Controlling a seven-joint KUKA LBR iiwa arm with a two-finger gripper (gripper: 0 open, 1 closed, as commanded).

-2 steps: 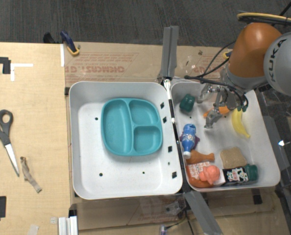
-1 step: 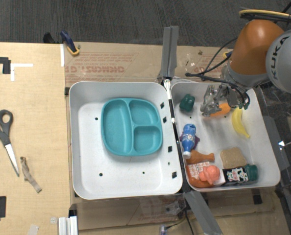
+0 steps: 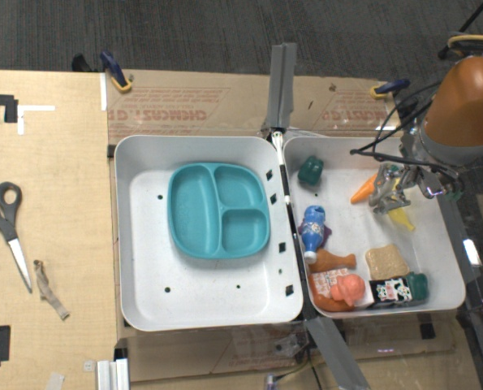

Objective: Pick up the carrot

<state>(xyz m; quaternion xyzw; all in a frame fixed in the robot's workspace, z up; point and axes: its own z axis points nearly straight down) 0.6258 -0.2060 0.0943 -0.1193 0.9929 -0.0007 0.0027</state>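
Observation:
The carrot (image 3: 361,192) is a small orange piece lying at a slant in the upper part of the right bin (image 3: 446,242). Its right end meets the metal gripper (image 3: 385,192), which hangs just to the carrot's right under the arm's orange band (image 3: 464,96). The gripper body hides the point where the two meet, so a hold on the carrot does not show. A yellow piece (image 3: 402,218) lies just below the gripper.
The right bin also holds a dark green cup (image 3: 310,171), a blue bottle (image 3: 312,226), a brown toy (image 3: 335,260), a pink packet (image 3: 342,289), a tan slice (image 3: 385,260) and a black-and-white box (image 3: 391,291). A teal divided plate (image 3: 219,210) sits in the left bin (image 3: 135,283). Scissors (image 3: 7,222) lie far left.

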